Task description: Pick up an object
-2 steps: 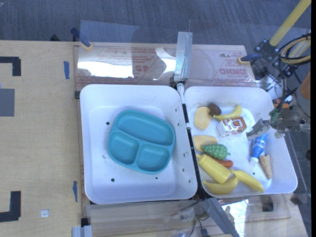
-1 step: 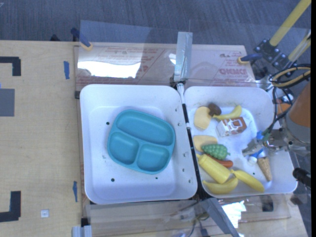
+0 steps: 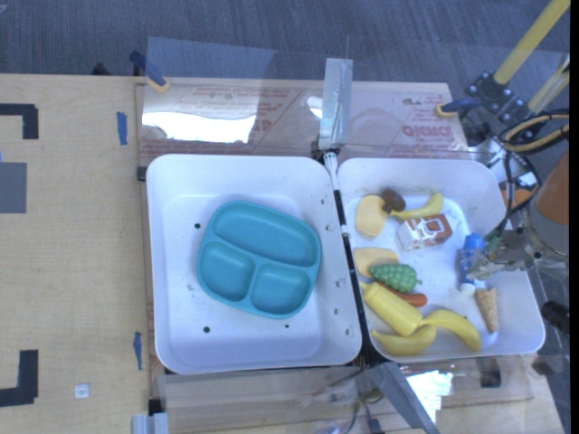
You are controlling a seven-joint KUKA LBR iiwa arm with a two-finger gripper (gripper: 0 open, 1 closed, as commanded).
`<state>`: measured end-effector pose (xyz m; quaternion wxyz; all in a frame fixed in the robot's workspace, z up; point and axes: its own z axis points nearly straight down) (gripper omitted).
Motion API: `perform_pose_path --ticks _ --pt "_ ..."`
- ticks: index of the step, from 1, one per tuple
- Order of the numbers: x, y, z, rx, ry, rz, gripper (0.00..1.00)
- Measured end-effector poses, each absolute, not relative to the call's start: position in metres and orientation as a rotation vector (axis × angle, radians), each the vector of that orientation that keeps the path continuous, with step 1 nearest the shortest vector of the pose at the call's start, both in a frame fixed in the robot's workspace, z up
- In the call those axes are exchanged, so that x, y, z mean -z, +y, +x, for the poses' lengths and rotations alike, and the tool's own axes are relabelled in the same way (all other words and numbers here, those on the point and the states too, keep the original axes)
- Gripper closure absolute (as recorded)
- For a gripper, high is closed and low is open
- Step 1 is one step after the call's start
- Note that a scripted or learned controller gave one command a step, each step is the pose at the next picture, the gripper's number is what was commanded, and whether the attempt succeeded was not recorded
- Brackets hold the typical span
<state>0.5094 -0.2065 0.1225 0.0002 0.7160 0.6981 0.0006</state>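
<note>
Here the arm (image 3: pixel 554 208) enters from the right, its gripper (image 3: pixel 491 259) low over the right bin (image 3: pixel 520 319) beside a blue object (image 3: pixel 469 259); finger state cannot be determined. The right bin contains two bananas (image 3: pixel 452 325), one yellow bottle (image 3: pixel 394 307), one cone (image 3: pixel 488 307) and one carton (image 3: pixel 425 232). The left bin (image 3: pixel 172 269) holds one teal divided tray (image 3: pixel 260 258).
</note>
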Motion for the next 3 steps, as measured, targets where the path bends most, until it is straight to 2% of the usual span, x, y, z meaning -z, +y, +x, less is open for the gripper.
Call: perform_pose_path --ticks 1,2,3 --pt "-0.206 -0.164 0.614 -0.006 2.430 1.981 1.00" --pt "-0.106 -0.107 0.641 -0.005 1.930 2.475 1.00" --pt "-0.104 -0.107 0.640 0.000 1.932 2.477 0.00"
